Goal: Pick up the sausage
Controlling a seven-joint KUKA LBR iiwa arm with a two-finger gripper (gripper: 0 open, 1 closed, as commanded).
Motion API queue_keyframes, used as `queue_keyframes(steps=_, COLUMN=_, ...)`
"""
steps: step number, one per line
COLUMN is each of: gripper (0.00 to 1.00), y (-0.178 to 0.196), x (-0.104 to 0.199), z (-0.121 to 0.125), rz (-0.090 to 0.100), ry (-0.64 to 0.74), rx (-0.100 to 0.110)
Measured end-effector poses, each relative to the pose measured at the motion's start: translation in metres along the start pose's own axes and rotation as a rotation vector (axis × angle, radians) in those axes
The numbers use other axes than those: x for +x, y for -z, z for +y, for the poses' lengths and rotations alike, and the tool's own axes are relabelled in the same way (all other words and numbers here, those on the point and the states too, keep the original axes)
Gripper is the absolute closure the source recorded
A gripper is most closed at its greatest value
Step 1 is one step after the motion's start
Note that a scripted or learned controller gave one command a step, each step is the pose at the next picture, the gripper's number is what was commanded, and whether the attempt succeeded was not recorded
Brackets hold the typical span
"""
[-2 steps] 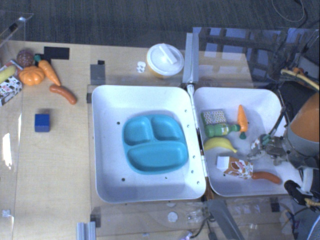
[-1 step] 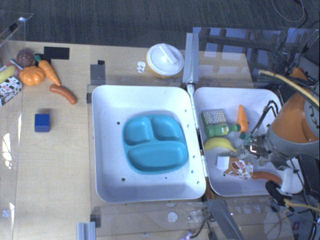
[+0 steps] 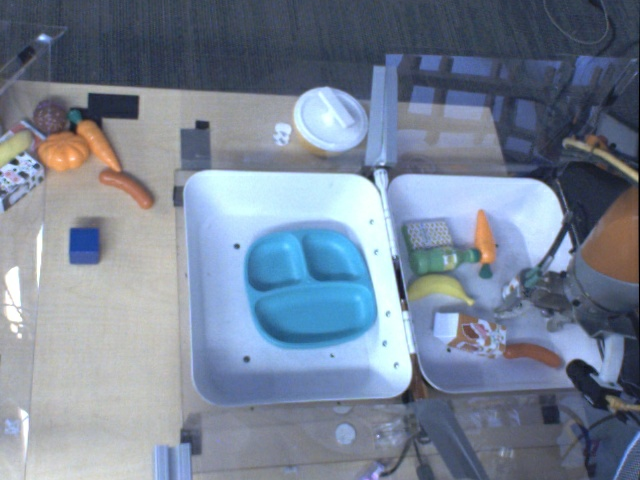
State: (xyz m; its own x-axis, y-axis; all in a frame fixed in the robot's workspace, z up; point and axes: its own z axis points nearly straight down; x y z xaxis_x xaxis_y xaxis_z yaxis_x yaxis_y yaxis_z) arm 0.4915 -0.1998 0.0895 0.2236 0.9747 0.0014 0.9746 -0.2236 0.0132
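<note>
An orange-red sausage (image 3: pixel 534 353) lies near the front wall of the right bin (image 3: pixel 530 196), partly tucked under a small printed carton (image 3: pixel 478 336). My gripper (image 3: pixel 524 294) hangs low over the right half of that bin, just behind the sausage and a little to the right of the banana (image 3: pixel 441 289). Nothing shows in its grasp. The grey arm with its orange band (image 3: pixel 608 251) comes in from the right edge.
The right bin also holds a green bottle (image 3: pixel 442 260), a carrot (image 3: pixel 485 236) and a speckled sponge block (image 3: pixel 428 234). A blue divided plate (image 3: pixel 310 286) sits in the left bin. On the bench at left lie another sausage (image 3: pixel 128 188), a blue cube (image 3: pixel 85 245) and toy vegetables; a white lid (image 3: pixel 331 118) is at the back.
</note>
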Motion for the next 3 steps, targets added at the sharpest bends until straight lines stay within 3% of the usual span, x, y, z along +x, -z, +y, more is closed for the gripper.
queue_keyframes(steps=1, gripper=0.00, y=0.000, x=0.035, z=-0.008, rz=-0.003, ry=0.047, rx=-0.002)
queue_keyframes(steps=2, gripper=0.00, y=0.000, x=0.004, z=-0.001, rz=-0.002, ry=0.038, rx=-0.001)
queue_keyframes(steps=3, gripper=0.00, y=0.001, x=0.057, z=-0.013, rz=-0.001, ry=0.059, rx=-0.003)
